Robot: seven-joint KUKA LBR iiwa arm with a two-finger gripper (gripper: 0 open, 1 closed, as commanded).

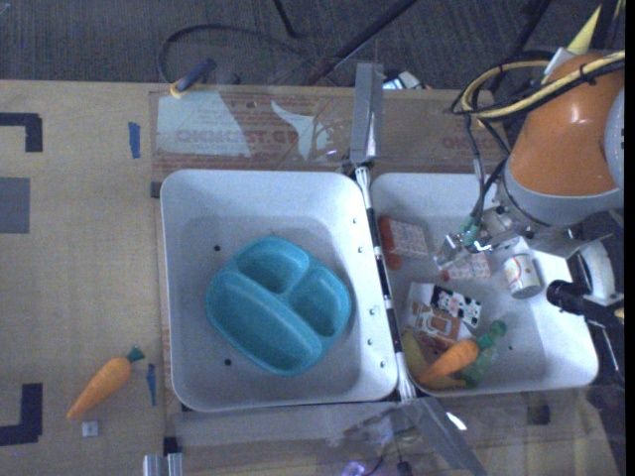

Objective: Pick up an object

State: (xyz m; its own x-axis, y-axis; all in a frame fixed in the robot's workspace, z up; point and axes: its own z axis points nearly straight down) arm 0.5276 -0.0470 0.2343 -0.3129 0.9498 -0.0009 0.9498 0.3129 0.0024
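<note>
My gripper (466, 248) hangs low over the middle of the right bin (566, 360), under the orange-banded wrist (564, 127). Below it lie a printed card box (448, 311), an orange toy carrot (451, 357), a green bottle (487, 343) and a yellow banana (416, 355). A reddish packet (405, 238) lies just to the gripper's left, and a small white can (520, 275) just to its right. I cannot see any object held in the gripper.
The left bin (193, 206) holds a blue divided plate (279, 303). A second toy carrot (99, 385) lies on the bench at the front left, outside the bins. A ridge (375, 266) separates the two bins. Cables loop over the arm at the top right.
</note>
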